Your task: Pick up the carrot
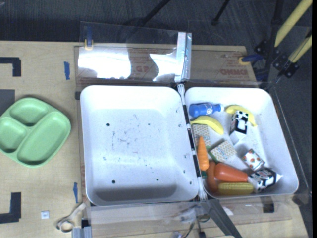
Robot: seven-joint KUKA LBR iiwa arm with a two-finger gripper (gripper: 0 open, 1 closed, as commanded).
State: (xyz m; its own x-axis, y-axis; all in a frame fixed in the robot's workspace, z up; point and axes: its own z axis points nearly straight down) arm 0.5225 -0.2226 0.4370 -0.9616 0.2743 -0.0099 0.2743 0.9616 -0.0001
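Note:
The carrot (pixel 202 153) is a slim orange piece lying lengthwise along the left wall of the right bin (pixel 285 148), its narrow tip pointing to the far side. Its near end rests against a thicker orange-red vegetable (pixel 229 173). A patterned packet (pixel 222 151) touches the carrot's right side.
The right bin also holds a blue bottle (pixel 204 108), a banana (pixel 208 124), a black-and-white toy (pixel 240 122) on a second banana, a small carton (pixel 252 158), a yellow corn cob (pixel 236 187) and a cow-patterned item (pixel 263 179). The left bin (pixel 94 108) stands beside it. A green divided plate (pixel 32 131) lies far left.

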